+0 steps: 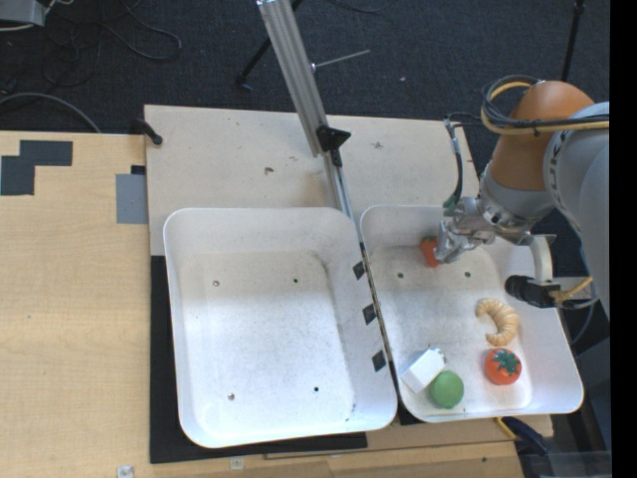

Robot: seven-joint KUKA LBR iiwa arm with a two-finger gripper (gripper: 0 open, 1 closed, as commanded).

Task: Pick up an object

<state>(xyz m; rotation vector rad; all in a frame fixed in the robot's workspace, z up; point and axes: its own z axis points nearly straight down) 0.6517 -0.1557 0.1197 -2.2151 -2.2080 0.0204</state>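
right bin point(557, 386): claw point(445, 250) at small red-orange object point(429, 252); axis unclear, claw state cannot tell.

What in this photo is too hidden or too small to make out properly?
- The hand: too small and dark in the camera view to judge its fingers.
- The small red-orange object by it: partly covered by the hand, so its shape and any grip are unclear.
- The white block: partly overlapped by the green ball.

Post: a grey metal post point(299, 73) leaned over the bench point(229, 162).
Floor: dark, with loose cables point(60, 28).
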